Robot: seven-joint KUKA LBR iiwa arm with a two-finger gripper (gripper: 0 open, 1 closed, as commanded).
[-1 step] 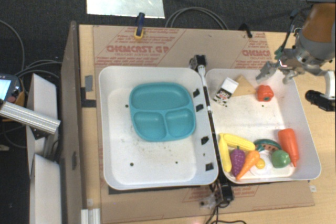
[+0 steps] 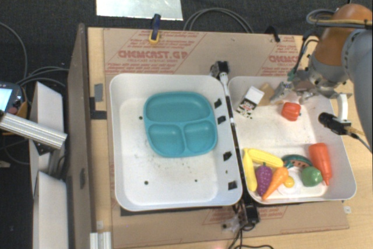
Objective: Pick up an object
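Brown board bench on dark floor — two white bins — tool spread cannot tell.

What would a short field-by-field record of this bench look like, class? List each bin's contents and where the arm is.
left bin: teal divided plate
right bin: white box, red toy, banana, grapes, two carrots, green vegetable
arm: over the right bin's far corner
gripper: just above the red toy, not holding it
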